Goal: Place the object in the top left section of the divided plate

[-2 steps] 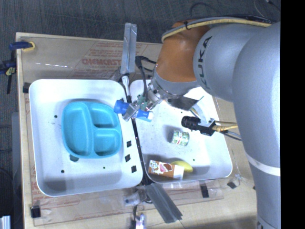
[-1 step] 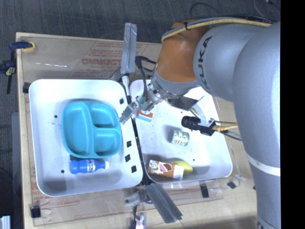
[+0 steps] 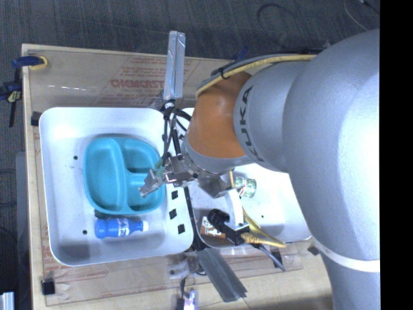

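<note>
At frame centre, your gripper (image 3: 153,181) hovers over the divided plate (image 3: 106,173); whether it grips anything, you cannot tell — a drop may miss its section.

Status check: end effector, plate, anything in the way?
End effector over plate's right edge. Grip state unclear. Blue bottle lies just below plate, same bin.

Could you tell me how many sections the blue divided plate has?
3 show: one long section on the plate's left side and two smaller ones on its right, upper and lower. The gripper partly covers those two, so some detail may be hidden.
</note>
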